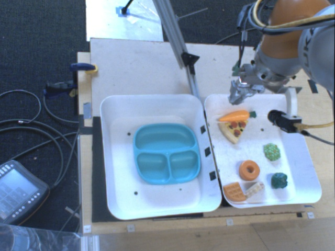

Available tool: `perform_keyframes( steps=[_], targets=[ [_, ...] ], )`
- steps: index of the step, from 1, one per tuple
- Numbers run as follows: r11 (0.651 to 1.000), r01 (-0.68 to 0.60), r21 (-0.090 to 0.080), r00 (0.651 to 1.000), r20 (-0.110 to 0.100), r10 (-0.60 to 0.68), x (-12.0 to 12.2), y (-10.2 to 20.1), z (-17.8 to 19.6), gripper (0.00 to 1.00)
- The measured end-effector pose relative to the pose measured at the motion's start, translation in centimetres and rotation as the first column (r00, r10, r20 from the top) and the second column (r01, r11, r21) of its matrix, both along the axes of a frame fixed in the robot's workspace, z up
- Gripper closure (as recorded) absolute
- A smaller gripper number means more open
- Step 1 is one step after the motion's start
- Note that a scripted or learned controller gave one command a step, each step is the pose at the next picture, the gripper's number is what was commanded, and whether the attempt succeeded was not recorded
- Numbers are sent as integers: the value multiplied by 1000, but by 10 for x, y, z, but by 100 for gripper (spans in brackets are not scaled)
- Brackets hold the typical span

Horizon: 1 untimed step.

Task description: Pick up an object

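Your gripper hung just above the carrot; I couldn't tell its finger gap. You needed to straddle the carrot's narrow width, clear of the pizza.

Divided tray in left bin; carrot behind pizza slice in right bin.

Grey arm, orange band

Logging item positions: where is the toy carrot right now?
The carrot lies near the far end of the right bin, just above the pizza slice, below the gripper.
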State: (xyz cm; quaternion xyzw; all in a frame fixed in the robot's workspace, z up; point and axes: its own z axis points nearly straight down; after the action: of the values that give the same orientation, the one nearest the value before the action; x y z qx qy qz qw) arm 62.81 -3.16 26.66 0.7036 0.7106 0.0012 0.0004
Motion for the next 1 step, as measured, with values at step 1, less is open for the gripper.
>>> perform_keyframes(
  steps=[1],
  targets=[
    [1000,-1,0,1000,-1,1,9,52,-19,100]
  ],
)
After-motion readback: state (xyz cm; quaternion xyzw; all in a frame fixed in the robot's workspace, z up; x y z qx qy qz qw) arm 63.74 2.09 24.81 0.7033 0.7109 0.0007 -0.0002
